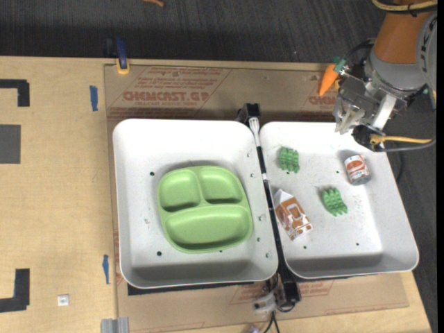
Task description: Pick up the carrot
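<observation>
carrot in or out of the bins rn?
Out. The carrot lies on the cardboard beyond the right bin's far rim, beside the pincer, which hangs over that rim's corner.

I see an orange carrot [327,82] with a green top. Pale green divided plate [204,207] in a white bin [132,186]; two green bricks [288,159] beside it.

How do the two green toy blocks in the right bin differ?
The upper green block lies near the bin's left wall, by the divider; the lower green block sits nearer the middle, below the small can. The lower one looks slightly larger and more tilted. Both share the same green, bumpy look.
</observation>
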Robot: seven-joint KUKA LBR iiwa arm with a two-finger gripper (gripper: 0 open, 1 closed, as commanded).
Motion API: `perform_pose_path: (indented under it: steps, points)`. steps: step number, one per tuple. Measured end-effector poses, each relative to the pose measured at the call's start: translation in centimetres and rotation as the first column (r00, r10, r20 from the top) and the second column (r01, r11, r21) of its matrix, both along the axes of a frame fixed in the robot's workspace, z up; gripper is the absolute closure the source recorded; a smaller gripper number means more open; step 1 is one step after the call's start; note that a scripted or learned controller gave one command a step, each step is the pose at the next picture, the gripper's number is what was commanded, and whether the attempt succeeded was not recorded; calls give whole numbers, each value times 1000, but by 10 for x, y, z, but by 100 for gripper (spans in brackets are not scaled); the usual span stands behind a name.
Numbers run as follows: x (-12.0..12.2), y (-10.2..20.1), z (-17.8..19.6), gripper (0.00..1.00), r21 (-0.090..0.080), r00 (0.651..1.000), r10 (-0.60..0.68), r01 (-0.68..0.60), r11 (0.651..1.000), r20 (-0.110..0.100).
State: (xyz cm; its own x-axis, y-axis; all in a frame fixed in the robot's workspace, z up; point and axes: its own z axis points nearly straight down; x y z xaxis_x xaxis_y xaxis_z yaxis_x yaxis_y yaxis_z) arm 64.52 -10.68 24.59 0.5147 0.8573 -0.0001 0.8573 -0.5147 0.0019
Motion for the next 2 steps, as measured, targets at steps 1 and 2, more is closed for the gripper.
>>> perform_pose_path:
  steps: [1, 2]
  points:
    - [1, 0, 10, 100, -1, 1000, 2, -2, 1000, 1]
    - [22, 70, 10, 100, 1, 1000, -7, 7, 1000, 0]
